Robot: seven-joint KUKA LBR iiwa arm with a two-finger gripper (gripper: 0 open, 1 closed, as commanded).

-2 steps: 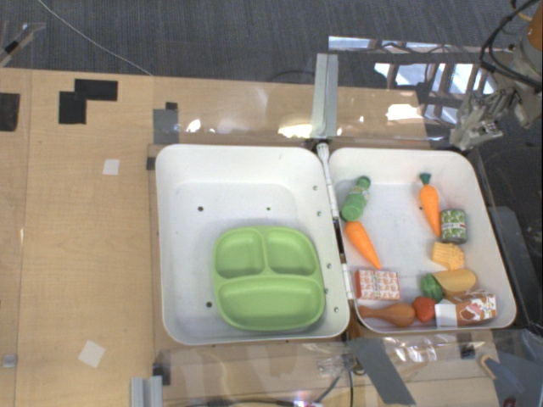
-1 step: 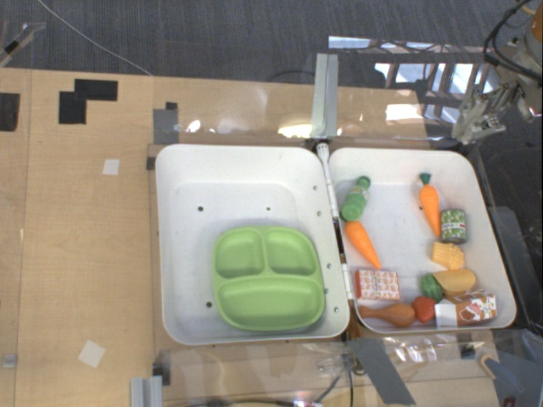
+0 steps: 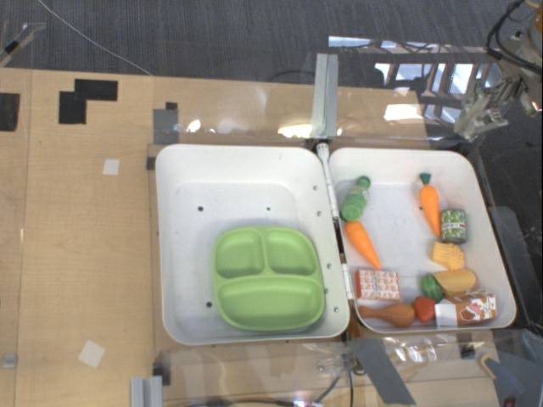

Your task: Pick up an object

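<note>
Nearest, at 5 o'clock in the right bin [image 3: 484, 195], lie a ketchup bottle [image 3: 465, 310], a chicken drumstick [image 3: 392, 315] and a red-and-white box [image 3: 377, 285]. Farther in — two carrots [image 3: 362, 241] [image 3: 430, 206], a green can [image 3: 454, 225]. The left bin [image 3: 182, 193] bears a green divided plate [image 3: 268, 278]. The hand [image 3: 480, 115] hovers at 2 o'clock beyond the bins over the tabletop [image 3: 76, 253] — whether it is wide or narrow, I cannot tell
</note>
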